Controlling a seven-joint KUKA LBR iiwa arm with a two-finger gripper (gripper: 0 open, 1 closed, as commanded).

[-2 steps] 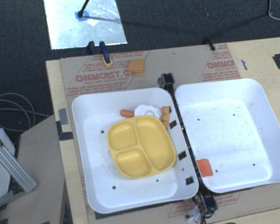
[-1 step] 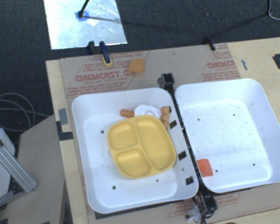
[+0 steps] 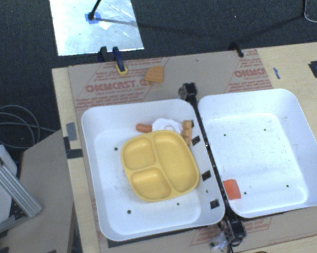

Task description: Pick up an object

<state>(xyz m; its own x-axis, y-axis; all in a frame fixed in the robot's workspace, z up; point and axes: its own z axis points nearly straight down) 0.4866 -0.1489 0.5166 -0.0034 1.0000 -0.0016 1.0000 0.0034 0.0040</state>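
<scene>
Camera view: left bin [image 3: 110, 217] holds a yellow divided plate [image 3: 159, 165], with a white piece [image 3: 165, 125], a small orange sausage [image 3: 144, 128] and a tan block [image 3: 187, 129] behind it. Right bin [image 3: 308, 149] holds an orange block [image 3: 231, 189]. Nothing is picked yet; the pincer's state cannot be told, and the next move needs a descent onto one object.

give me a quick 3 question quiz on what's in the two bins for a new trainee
1. True or false: the yellow tray lies in the left bin.
2. Which thing lies in the right bin? A) the sausage B) the orange block C) the white cup
3. How many compartments does the yellow tray have?

Key:
1. True.
2. B; it sits by that bin's near left corner. The sausage and the white cup lie behind the tray in the left bin.
3. Three.
</scene>
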